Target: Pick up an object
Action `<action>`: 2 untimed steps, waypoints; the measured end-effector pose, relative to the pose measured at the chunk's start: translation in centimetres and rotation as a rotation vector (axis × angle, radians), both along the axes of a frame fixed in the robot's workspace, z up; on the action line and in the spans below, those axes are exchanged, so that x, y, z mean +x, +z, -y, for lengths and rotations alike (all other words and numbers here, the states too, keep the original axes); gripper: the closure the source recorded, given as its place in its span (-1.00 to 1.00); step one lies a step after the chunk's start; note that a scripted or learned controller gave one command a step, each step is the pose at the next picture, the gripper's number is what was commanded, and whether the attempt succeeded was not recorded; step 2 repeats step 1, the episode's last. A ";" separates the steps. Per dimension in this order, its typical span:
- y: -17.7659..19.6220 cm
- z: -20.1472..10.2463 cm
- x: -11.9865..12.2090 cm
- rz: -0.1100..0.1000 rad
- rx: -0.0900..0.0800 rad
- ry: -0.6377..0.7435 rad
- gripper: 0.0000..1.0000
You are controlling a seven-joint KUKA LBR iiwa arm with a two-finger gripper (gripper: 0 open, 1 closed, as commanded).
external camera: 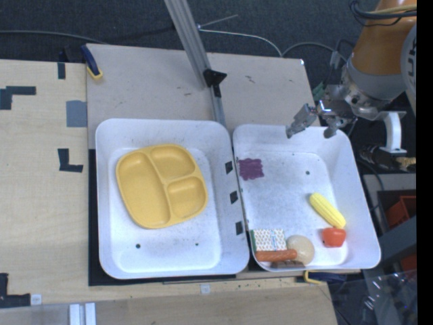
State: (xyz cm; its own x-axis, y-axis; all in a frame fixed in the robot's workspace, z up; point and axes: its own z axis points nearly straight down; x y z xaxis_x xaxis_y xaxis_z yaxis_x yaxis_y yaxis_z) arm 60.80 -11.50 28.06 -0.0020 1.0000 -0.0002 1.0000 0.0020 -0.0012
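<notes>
Overhead, seen at a slant: gripper [312,124] poised at the far rim of the right bin [358,175], fingers spread apart with nothing between them. Reaching in from the right on a grey arm [382,53] with an orange band.

Likely target, judged from nearness: yellow corn cob [327,210], lying on the bin floor well below the gripper in frame, toward the near side and slightly right. Long axis running diagonally, from upper left to lower right. A grasp across that axis would probably call for a wrist turn.

Counted in the right bin: one corn cob, one small red-orange piece [333,237] just beside the cob's lower end, one pale round item [302,248], one orange sausage-like piece [276,255], one patterned card or packet [269,238], all clustered at the near edge. One purple flat piece [251,168] apart, near the left wall.

Counted in the left bin [108,181]: one yellow divided plate [161,185] with three compartments.

Two white bins side by side on the surface.
</notes>
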 end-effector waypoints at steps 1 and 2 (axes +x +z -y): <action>14.5 1.4 4.5 0.010 -0.002 0.001 -1.00; 14.5 1.4 4.5 0.010 -0.002 0.001 -1.00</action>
